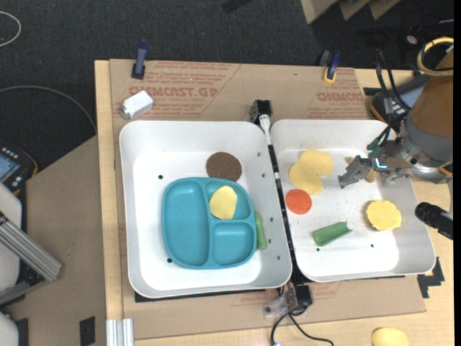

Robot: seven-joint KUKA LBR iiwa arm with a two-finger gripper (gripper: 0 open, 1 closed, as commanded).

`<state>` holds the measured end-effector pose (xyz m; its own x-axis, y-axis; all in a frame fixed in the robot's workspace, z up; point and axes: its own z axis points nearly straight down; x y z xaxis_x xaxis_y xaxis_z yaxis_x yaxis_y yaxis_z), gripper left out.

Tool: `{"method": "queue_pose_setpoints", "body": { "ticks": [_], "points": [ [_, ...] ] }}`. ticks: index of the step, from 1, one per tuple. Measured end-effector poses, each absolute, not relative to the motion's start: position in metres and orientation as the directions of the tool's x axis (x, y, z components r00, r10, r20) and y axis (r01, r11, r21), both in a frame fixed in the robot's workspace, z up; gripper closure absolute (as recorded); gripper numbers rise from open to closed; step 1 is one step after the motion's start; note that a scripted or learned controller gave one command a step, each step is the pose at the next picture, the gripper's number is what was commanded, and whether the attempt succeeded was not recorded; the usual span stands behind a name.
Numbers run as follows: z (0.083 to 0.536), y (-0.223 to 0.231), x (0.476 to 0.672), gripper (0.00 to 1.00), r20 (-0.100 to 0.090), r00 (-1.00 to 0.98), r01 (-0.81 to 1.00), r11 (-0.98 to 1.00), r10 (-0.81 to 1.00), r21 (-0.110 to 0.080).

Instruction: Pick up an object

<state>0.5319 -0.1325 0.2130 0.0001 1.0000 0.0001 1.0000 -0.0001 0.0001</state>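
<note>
My gripper hangs over the upper middle of the right bin, reaching in from the right. Just left of it lie two overlapping yellow pieces. Below them sits a red-orange ball. A green piece lies toward the bin's front. To the right of the green piece, a round yellow piece rests below the gripper. None of these touches the gripper.
The left bin holds a blue divided tray with a yellow piece in it, a brown disc behind it and a green strip at its right side. A cable runs along the wall between the bins.
</note>
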Motion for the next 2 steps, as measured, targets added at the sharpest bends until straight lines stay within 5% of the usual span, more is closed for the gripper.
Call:
{"method": "queue_pose_setpoints", "body": {
  "ticks": [1, 2],
  "points": [
    [0.440, -0.122, 0.507, 0.00, -0.004, -0.002, 1.000, 0.003, 1.000, 0.020],
    [0.543, -0.117, 0.479, 0.00, -0.003, -0.001, 1.000, 0.001, 1.000, 0.017]
  ]
}}
